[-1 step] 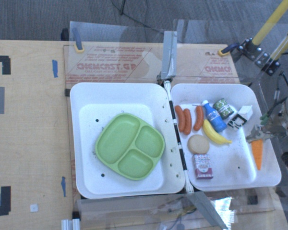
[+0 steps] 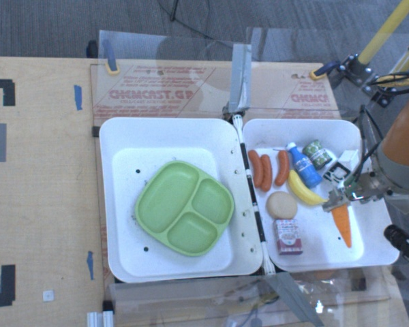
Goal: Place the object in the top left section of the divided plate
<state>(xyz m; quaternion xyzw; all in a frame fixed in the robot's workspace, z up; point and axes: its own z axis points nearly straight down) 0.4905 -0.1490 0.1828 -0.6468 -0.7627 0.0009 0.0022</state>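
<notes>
The green divided plate (image 2: 140,204) lies tilted in the left white bin (image 2: 110,182), with nothing in its three sections. In the right bin (image 2: 376,254) an orange carrot (image 2: 344,229) lies near the right wall with its tip pointing to the front. My gripper (image 2: 342,199) is low over the carrot's thick upper end, beside the tip of a yellow banana (image 2: 303,189). Whether it is touching the carrot is hidden by the wrist.
The right bin also holds two red sausages (image 2: 262,171), a third sausage (image 2: 282,167), a blue bottle (image 2: 304,164), a green can (image 2: 319,153), a pale round roll (image 2: 281,206) and a small red box (image 2: 288,237). A raised divider (image 2: 249,182) separates the bins.
</notes>
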